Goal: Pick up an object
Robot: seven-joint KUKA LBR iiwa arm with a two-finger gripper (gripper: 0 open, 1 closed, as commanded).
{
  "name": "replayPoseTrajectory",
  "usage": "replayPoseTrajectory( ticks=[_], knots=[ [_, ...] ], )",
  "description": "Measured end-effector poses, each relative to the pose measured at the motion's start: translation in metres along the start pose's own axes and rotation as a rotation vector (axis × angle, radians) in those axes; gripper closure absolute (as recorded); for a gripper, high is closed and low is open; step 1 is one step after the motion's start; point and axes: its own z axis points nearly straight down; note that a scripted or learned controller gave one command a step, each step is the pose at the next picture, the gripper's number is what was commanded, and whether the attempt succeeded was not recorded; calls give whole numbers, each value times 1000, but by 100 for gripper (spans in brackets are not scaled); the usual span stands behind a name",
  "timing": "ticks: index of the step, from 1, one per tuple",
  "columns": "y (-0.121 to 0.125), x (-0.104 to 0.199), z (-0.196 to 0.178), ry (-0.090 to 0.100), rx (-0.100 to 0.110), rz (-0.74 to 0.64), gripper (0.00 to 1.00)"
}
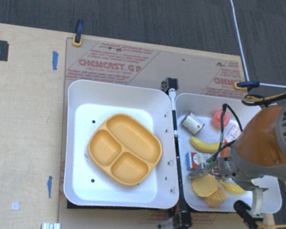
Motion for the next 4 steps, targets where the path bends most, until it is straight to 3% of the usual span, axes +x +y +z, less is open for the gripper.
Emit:
replayPoseTrajectory(
  ticks=[1, 2, 3, 4],
  knots=[
    [2, 0, -11, -1, -6, 1, 100],
    [2, 0, -11, -1, -6, 1, 0],
    [3, 0, -21, -2, -8, 1, 100],
    [2, 0, -21, -2, -8, 1, 0]
  ],
)
